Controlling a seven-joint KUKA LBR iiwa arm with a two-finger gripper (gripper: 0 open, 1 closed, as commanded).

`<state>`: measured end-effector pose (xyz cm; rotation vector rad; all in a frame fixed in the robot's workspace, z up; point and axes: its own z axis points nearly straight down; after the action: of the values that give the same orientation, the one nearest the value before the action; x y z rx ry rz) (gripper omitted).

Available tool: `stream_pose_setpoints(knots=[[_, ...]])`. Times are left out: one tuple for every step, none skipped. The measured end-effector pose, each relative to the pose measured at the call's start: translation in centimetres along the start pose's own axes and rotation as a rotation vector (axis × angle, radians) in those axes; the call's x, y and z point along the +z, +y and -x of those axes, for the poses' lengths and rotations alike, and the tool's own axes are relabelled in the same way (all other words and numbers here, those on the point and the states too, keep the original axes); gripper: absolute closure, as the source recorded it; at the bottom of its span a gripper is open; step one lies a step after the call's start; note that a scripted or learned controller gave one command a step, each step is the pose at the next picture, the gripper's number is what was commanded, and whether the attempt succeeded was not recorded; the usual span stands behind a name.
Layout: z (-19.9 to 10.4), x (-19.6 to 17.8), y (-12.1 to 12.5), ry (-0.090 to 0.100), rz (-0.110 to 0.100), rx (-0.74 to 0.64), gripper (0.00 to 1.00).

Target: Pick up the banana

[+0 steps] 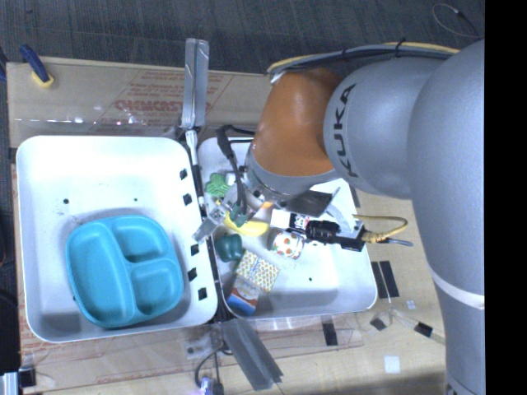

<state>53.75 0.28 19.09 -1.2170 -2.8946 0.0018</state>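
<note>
- Two white bins sit side by side: the left bin (49, 171) and the right bin (346, 290).
- One blue tray (123, 270) with three compartments lies in the left bin, toward 7 o'clock.
- One arm (395, 113) reaches over the right bin; its gripper (233, 208) is low at that bin's 9 o'clock side. Whether the fingers are open or closed cannot be told.
- One banana (254, 228), a yellow piece, lies in the right bin just beside the gripper at its 4 o'clock.
- Around it, one each: a green object (217, 185) at 11 o'clock, a teal object (228, 245) at 7 o'clock, a patterned box (257, 271) at 6 o'clock, a spotted ball (286, 244) at 4 o'clock.
</note>
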Motion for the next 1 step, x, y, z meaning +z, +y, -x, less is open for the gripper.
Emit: stream_pose_setpoints(knots=[[-0.63,-0.02,-6.94,0.000,0.000,-0.076,0.00]])
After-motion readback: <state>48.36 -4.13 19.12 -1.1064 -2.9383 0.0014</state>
